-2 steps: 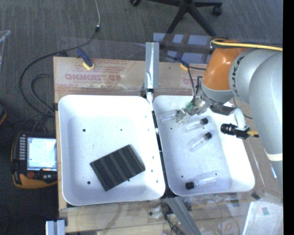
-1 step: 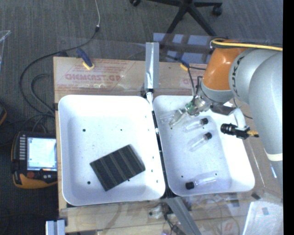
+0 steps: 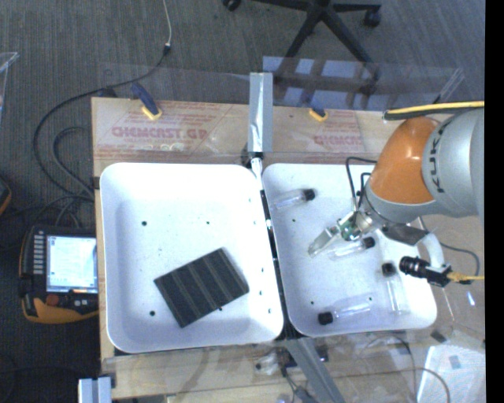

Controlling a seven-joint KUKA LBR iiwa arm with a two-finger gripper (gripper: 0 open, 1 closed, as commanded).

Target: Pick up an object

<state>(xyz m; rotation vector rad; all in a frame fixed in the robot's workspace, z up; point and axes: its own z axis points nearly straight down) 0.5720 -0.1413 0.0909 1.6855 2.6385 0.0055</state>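
In the right bin [image 3: 277,236], clear vials lie scattered: one near [image 3: 346,312], one far [image 3: 294,197]. The end effector [image 3: 321,241], fingers apart, hovers low beside a middle vial [image 3: 352,248]. It should centre over the tube before closing.

Beyond the tabletop's [image 3: 181,130] far edge, a black office-chair base [image 3: 319,20] on grey carpet. Left of the tabletop, on the floor, an orange-cased teach pendant [image 3: 59,275] with lit screen, its black cable [image 3: 63,130] looping away.
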